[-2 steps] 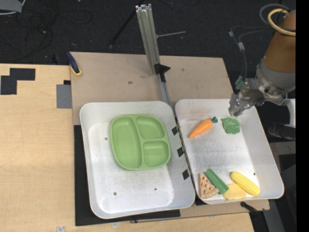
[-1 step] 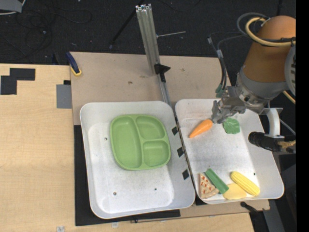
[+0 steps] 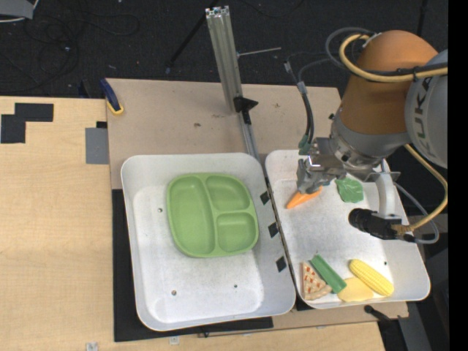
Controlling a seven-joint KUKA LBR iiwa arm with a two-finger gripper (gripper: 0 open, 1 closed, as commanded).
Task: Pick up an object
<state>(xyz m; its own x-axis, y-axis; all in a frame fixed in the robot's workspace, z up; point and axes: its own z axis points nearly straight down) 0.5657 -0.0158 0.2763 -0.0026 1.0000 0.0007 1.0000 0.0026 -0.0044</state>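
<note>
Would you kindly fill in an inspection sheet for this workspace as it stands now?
Surface: brown board bearing two white bins, the left bin and the right bin.
Job's things: the right bin holds an orange carrot, green block, pizza slice, green pod, yellow corn and a pale yellow piece.
Clutter: green divided plate in the left bin.
Grippers: gripper low over the right bin's far end, right at the carrot; a hold cannot be confirmed.
Cables: pale hose looping by the orange band; dark cable running down towards the gripper.
Surroundings: upright aluminium post behind the bins; blue and yellow item at the board's far left corner.
</note>
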